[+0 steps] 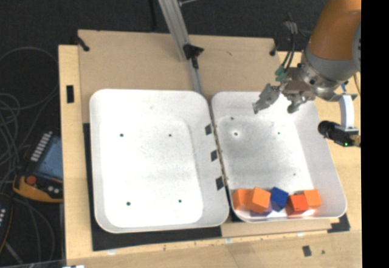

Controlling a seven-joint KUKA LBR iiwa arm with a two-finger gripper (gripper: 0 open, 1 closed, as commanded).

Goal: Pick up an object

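Note:
Several small blocks lie along the near edge of the right bin: an orange block at the left, a blue block in the middle, and an orange-red block at the right. My gripper hangs over the far end of that same bin, well away from the blocks. Its two fingers are spread apart, with nothing between them. The grey and orange arm comes in from the upper right.
The left bin sits beside the right one, joined by black clips along the shared edge. A slanted metal bar rises from behind the bins. Cables and a handheld controller lie off the bench at left.

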